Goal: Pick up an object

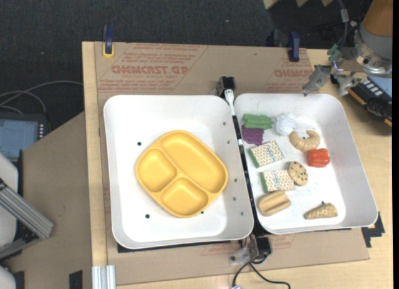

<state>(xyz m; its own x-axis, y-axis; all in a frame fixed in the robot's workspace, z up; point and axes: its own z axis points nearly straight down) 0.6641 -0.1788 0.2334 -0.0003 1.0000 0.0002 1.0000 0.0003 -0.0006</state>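
Right now the arm sits at the upper right of the camera view, with its gripper just outside the far rim of the right bin, above the bench. Whether the pincer is released or clenched cannot be told from this angle. Nothing is lifted yet.

Any of the toy foods in the right bin would do. A sound choice is one standing apart, such as the red pepper or the wedge near the front rim; the green piece and purple piece lie crowded against the bin wall. The arm should come straight down over the middle of the chosen piece.

Counted: two bins; one yellow divided plate in the left bin; two patterned crackers; one cookie, one croissant, one hot dog, one white lump.
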